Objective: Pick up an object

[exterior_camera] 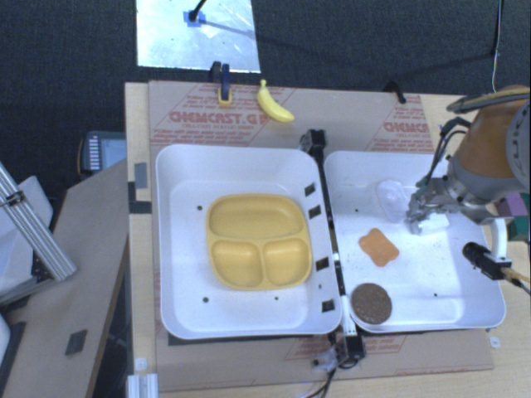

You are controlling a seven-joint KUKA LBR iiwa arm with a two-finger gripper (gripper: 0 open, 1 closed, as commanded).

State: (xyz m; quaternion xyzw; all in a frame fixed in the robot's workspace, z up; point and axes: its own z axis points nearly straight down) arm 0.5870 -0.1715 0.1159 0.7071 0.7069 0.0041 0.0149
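Orange flat cracker-shaped piece [378, 246] lies free in the right white bin [465, 305]; the gripper [421, 219] hangs just beside it, near a clear plastic object [392, 196].

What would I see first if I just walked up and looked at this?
Most likely the big yellow divided tray in the middle of the left bin. Next, the yellow banana lying on the board beyond the bins. In the right bin the grey and orange arm's tool hangs beside a clear plastic thing, with an orange slice and a brown disc nearer the front.
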